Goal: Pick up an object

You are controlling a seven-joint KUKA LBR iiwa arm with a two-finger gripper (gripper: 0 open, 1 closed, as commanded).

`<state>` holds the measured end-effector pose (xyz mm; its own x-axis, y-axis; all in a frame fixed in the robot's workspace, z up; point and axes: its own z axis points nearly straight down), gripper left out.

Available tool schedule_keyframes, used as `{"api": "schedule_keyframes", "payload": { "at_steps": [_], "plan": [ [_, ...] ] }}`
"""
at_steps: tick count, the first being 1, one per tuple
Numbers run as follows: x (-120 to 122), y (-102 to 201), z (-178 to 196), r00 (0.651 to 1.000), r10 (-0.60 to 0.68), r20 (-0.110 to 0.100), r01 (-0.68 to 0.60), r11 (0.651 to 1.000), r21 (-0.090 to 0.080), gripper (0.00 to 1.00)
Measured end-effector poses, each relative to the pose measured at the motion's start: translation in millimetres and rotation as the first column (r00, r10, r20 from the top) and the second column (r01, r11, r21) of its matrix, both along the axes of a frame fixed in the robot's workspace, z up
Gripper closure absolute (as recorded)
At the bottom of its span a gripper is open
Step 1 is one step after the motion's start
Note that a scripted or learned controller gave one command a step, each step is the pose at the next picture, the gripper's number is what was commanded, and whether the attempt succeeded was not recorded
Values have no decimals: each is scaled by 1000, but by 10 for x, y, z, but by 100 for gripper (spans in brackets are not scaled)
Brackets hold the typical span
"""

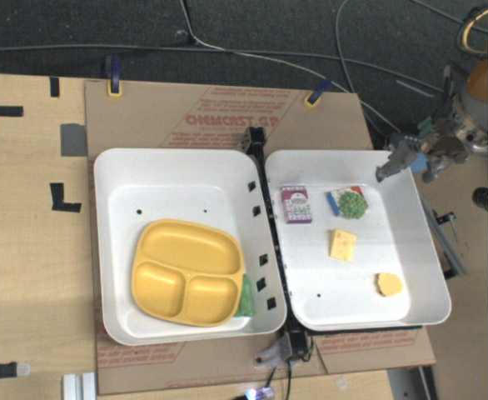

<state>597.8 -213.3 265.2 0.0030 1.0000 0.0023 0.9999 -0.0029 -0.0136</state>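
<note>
Looking at the gripper (394, 167) first: it hangs over the 1 o'clock corner of the right bin (427, 307), and honestly the fingers are too small and blurry for me to tell how far apart they are. What I can say is nothing shows between them, so it's carrying nothing

So my read is we're at the approach step, no pick made yet. Next move, I'd guess, is choosing a target, swinging in over it and dropping straight down with the fingers lined up across it

Closest candidate is the green and red lumpy toy (350, 202), sitting toward 8 o'clock from the gripper, near the bin's top edge. Bumpy surface, maybe a bit awkward to pinch. Just at its 9 o'clock is a small pink packet (296, 205), lying flat, looks thin and hard to get under. Toward 6 o'clock from the toy is a yellow cheese wedge (342, 245), blocky, probably the easiest grab. Further toward 5 o'clock, close to the bin's lower right, is a small orange-yellow piece (389, 284)

Left bin (111, 223) has a big yellow divided tray (187, 271) with something green (245, 298) tucked at its 4 o'clock edge
</note>
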Motion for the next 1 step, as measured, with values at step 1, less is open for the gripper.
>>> {"api": "schedule_keyframes", "payload": {
  "at_steps": [1],
  "plan": [
    [22, 9, 82, 1000, 4, 13, -4, 1000, -3, 0]
  ]
}}
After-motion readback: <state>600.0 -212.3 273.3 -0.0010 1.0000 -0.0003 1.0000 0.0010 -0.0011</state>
